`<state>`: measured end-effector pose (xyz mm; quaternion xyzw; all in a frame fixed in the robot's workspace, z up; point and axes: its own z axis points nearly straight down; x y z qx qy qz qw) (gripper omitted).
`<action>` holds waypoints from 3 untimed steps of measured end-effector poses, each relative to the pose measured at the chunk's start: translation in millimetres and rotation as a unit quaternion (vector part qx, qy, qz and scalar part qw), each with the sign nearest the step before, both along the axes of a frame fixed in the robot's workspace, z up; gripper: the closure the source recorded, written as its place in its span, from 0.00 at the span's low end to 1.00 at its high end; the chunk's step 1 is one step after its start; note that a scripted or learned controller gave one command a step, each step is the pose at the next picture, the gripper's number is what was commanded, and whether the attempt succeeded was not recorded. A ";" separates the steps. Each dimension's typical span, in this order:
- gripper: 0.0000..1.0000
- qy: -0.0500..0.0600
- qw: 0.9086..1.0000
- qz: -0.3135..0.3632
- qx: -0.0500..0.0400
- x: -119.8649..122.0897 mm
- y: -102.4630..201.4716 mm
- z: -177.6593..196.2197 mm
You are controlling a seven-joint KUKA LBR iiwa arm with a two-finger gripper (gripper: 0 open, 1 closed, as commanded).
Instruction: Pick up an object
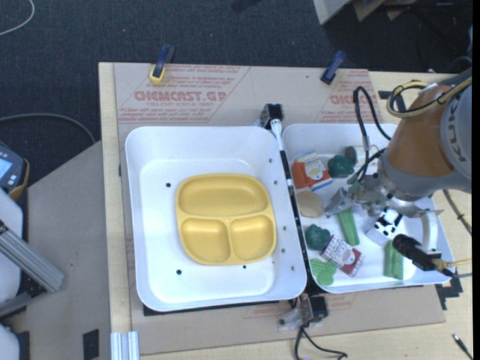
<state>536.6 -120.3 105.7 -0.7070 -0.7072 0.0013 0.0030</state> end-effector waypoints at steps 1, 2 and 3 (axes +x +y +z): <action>0.00 0.000 1.000 0.000 0.000 -0.8 0.8 -22.7; 1.00 -0.003 1.000 -0.001 -0.001 0.1 0.1 -10.8; 1.00 -0.006 1.000 0.000 -0.002 -4.1 4.6 34.5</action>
